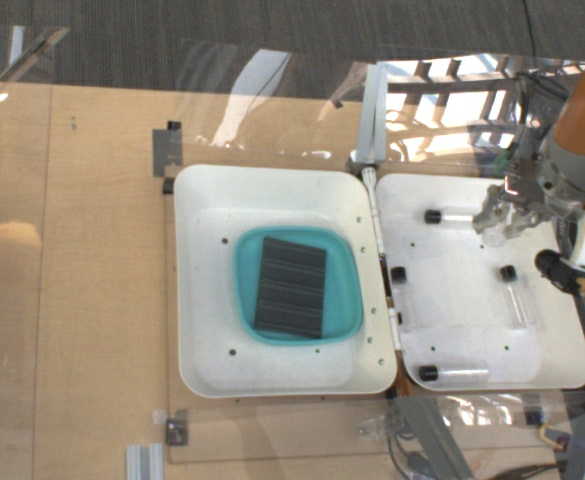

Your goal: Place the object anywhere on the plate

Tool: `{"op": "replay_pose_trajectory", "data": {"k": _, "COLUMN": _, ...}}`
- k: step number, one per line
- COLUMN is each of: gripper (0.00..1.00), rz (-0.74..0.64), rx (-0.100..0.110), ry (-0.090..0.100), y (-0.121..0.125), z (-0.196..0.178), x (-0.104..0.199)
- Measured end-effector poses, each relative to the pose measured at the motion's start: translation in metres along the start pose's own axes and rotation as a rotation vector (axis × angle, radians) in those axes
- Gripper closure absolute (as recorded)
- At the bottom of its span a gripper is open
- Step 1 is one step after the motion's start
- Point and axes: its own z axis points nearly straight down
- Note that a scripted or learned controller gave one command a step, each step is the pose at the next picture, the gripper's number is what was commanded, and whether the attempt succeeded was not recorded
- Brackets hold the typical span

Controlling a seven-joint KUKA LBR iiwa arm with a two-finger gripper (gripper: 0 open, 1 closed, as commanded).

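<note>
Worktop (72, 268) of pale wood, bare and open along the near and left sides. Two shallow white bins side by side, inner rims touching at the centre seam. Left bin (202, 358): teal plate (347, 298) seated centrally, white floor free on all four sides. Dark ribbed rectangular object (291, 287) lying flat on the plate, slightly tilted, all edges inside the plate rim. Right bin (562, 368): small clear tubes with black caps (428, 373) scattered near the front, left and back edges; centre floor open. Hand (500, 218) over the right bin's far right corner, well apart from the plate. Finger spread and contents: cannot tell. Clear panels beyond the far rims.
</note>
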Motion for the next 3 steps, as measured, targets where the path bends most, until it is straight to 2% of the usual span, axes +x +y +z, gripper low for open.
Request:
{"op": "replay_pose_trajectory", "data": {"k": 1, "gripper": 1.00, "rz": -0.121, "rx": -0.005, "ry": 0.004, "y": -0.014, "z": 0.141, "x": 0.061}}
{"op": "replay_pose_trajectory", "data": {"k": 2, "gripper": 1.00, "rz": -0.250, "rx": -0.001, "ry": 0.003, "y": -0.040, "z": 0.043, "x": 0.158}}
{"op": "replay_pose_trajectory", "data": {"k": 3, "gripper": 1.00, "rz": -0.418, "rx": 0.003, "ry": 0.004, "y": -0.096, "z": 0.044, "x": 0.226}}
